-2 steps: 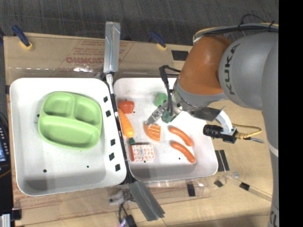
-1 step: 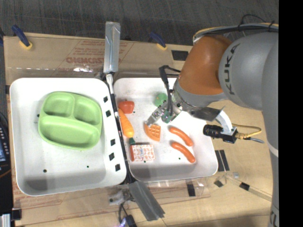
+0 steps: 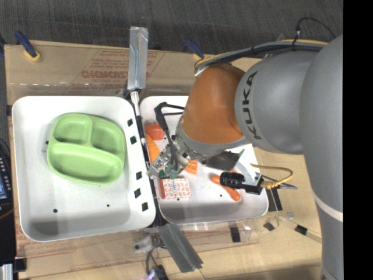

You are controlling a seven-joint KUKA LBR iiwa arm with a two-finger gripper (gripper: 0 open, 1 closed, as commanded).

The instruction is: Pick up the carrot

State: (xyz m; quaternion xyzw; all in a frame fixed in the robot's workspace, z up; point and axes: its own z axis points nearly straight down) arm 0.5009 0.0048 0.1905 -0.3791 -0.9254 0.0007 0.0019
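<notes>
The arm (image 3: 280,104) was reached in from the right over the right bin (image 3: 207,212). The gripper (image 3: 166,165) was seen low by that bin's left wall, mostly hidden under the orange band (image 3: 213,107). Finger opening could not be told; nothing was clearly seen held between the fingers. The carrot (image 3: 152,142) was lain along the right bin's left side, just beside the gripper; contact could not be judged. A red-and-white packet (image 3: 175,188) was seen just below the gripper. A green divided plate (image 3: 87,147) was sat in the left bin (image 3: 35,214).
</notes>
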